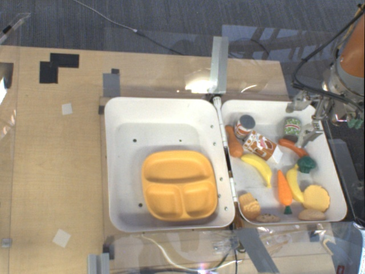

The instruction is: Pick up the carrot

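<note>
- The bench [57, 170] carries two white bins side by side; the left bin [122, 153] holds a yellow divided plate [179, 192] toward its near edge.
- The right bin [336, 201] is crowded with toy food.
- The arm comes in over the right bin's far right corner. Its gripper [316, 121] hangs above that corner, and its fingers look parted with nothing between them.
- The carrot [283, 188] lies near the right bin's near edge, pointing roughly toward that edge, between two bananas: one [259, 168] just to its left, the other [294, 184] touching or nearly touching its right side.
- It looks like a light, stiff, smooth plastic toy, likely slippery. The thick orange middle seems the best hold, across its width, though the neighbours leave little room.
</note>
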Motion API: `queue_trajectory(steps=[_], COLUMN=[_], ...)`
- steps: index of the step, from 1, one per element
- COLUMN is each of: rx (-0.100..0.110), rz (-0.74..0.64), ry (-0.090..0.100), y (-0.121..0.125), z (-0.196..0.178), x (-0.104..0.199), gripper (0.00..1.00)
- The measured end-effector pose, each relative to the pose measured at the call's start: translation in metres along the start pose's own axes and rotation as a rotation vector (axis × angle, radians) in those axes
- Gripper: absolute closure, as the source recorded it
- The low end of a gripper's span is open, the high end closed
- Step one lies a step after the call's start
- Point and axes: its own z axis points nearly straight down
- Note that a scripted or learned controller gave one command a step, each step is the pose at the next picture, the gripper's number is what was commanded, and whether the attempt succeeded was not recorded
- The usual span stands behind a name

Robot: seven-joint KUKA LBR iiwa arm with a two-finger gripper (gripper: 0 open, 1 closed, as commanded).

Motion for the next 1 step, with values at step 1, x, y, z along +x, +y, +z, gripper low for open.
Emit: queue_trajectory(steps=[1], rx=[-0.003], rz=[0.113], ry=[0.011], y=[0.0188], z=[0.138], x=[0.0191], gripper=[0.0])
